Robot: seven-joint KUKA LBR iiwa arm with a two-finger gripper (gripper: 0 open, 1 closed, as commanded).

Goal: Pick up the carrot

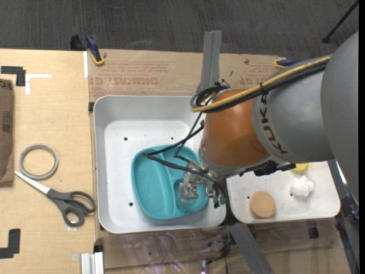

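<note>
Camera view: the arm (296, 113) is reaching in from the right, its orange band (231, 131) hanging over the divide between the two white bins. The jaws (191, 188) are pointing down into a teal tray (154, 181) lying in the left bin (114, 153); whether they are released or clenched cannot be told, and nothing is visibly sitting between them. No carrot can be identified. To the right of the jaws, in the right bin (325, 210), a round tan object (263, 204) and a small white object (300, 187) are lying apart. Far left of the jaws, scissors (60, 197) and a tape roll (38, 161) are resting on the desk (45, 119).
</note>
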